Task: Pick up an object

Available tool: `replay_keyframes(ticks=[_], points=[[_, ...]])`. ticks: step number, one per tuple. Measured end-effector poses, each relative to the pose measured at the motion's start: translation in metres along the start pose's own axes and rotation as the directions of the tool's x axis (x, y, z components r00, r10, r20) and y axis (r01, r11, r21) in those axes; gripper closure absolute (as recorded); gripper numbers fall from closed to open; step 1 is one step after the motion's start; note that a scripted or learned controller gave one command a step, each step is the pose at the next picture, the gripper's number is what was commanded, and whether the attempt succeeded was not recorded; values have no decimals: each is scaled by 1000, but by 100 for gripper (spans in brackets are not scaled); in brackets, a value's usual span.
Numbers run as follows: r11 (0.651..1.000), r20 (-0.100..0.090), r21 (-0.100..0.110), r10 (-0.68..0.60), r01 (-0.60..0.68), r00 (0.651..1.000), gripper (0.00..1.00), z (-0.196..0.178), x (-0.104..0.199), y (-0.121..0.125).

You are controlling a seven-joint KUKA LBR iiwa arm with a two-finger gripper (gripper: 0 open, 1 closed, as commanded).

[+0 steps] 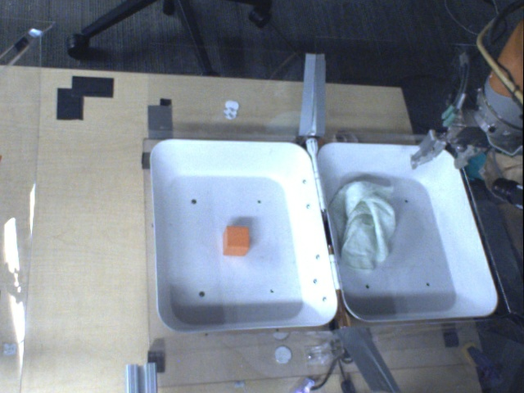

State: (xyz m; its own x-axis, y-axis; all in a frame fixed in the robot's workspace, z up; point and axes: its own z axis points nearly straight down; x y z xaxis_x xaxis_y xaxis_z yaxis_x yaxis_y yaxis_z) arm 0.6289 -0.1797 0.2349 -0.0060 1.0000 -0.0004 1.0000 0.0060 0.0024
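Two white bins sit side by side. Left bin [176,219] holds an orange block [237,241] near its middle. Right of the block, a pale cloth [366,223] lies bunched. Farther right, the gripper [446,147] hangs over that bin's top corner. To grab well, it should come down straight over one thing.

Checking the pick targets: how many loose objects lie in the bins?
2: an orange cube in the left bin, a pale crumpled cloth in the right bin. The cloth may hide more.
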Motion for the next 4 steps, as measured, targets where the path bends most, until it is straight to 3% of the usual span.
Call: replay_keyframes(ticks=[1, 2, 3, 4], points=[[1000, 2, -4, 3, -3, 1000, 0, -117, 11, -23], [991, -1, 3, 136, -136, 991, 0, 71, 10, -75], [1000, -1, 2, -2, 2, 1000, 0, 77, 24, -82], [998, 1, -12, 68, -68, 998, 0, 144, 24, -27]])
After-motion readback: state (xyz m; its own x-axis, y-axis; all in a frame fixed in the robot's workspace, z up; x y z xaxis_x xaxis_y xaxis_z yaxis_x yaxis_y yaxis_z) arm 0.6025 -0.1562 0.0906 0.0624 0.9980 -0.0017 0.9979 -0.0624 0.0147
